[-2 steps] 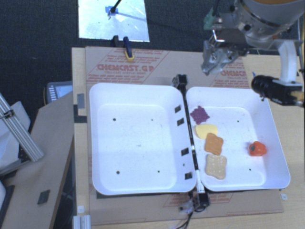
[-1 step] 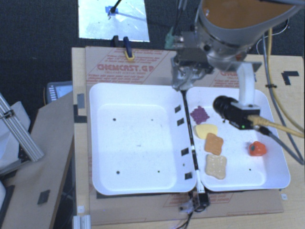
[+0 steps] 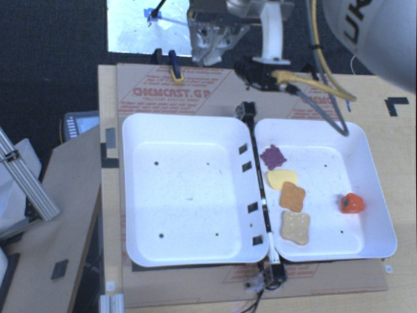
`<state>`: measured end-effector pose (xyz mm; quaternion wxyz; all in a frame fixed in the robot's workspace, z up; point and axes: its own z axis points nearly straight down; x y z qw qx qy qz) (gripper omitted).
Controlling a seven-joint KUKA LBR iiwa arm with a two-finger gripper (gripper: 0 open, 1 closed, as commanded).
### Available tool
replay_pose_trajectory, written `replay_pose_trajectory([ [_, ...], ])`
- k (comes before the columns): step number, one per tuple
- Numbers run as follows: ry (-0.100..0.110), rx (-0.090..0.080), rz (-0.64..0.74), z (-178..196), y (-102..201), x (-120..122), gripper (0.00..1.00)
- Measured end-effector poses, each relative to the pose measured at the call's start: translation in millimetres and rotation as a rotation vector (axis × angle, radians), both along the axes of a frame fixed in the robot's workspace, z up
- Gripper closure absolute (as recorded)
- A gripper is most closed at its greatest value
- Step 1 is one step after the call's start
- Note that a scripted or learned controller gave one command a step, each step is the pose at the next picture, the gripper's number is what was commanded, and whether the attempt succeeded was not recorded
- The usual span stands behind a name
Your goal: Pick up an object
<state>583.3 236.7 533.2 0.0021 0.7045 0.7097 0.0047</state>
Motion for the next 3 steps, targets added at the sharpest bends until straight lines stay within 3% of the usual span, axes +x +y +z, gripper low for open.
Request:
replay_pose_trajectory([
  [1,0.009,-0.002,-0.005,2,-48,-100,1.00],
  [2,-0.005,-0.001,-0.007,4,-13,52,1.00],
  [3,0.010,-0.002,-0.001,2,-1,-1,1.00],
])
